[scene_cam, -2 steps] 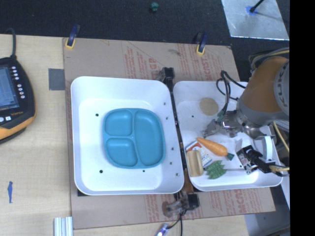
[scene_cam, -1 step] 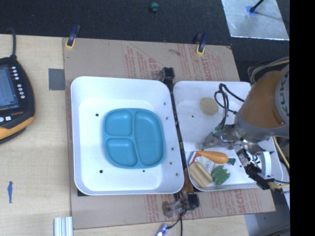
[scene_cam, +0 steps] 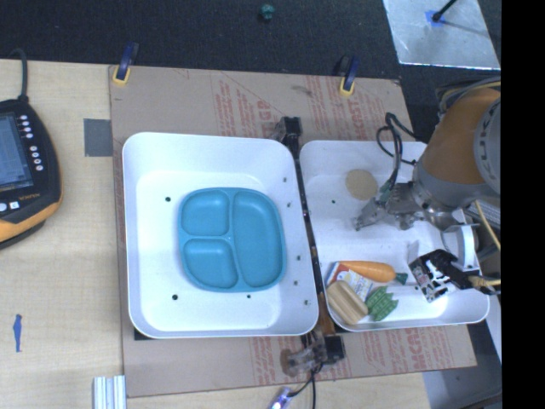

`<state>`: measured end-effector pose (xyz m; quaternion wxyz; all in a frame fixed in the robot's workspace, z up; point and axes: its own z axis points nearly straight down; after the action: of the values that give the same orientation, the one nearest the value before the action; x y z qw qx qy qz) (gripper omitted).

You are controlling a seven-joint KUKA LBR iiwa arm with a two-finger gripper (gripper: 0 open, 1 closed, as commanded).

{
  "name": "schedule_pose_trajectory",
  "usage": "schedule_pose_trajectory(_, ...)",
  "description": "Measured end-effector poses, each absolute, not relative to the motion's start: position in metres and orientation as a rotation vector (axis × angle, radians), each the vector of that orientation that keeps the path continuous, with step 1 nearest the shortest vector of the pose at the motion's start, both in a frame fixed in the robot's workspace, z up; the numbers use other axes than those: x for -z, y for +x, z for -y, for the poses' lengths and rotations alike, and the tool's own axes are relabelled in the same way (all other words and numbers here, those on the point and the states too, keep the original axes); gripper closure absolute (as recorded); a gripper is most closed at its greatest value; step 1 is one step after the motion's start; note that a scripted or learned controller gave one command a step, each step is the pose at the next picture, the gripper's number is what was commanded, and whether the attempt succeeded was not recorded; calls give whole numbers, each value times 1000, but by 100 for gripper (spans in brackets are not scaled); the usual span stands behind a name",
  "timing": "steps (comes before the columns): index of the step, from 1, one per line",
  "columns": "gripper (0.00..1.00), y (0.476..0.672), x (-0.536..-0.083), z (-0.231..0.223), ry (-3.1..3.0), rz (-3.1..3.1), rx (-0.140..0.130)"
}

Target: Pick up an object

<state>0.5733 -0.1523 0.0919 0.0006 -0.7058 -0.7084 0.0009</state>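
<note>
So far nothing has been picked up. The gripper (scene_cam: 366, 218) is down low in the right bin (scene_cam: 328, 196), over a bare white spot. I cannot tell if it is spread or pressed together, and I see nothing held in it.

The things it could take are all lying in that same bin. A round tan disc (scene_cam: 360, 183) lies flat just beside the gripper's tip, on the far side. It is the closest thing. An orange carrot (scene_cam: 369, 271) lies near the bin's front, a little apart from the gripper. A pale block (scene_cam: 347, 301) and a small green thing (scene_cam: 381, 303) sit side by side in front of the carrot, close to the front wall.

The left bin (scene_cam: 153, 164) has a blue plate (scene_cam: 232, 239) in it, well apart from the gripper.

I think the job is only at its start. The gripper must get around one thing, most likely the disc, pinch it, and lift it.
</note>
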Motion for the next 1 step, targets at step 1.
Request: schedule_pose_trajectory(1, 0, 658, -94, 190, -2219, 2228, 2)
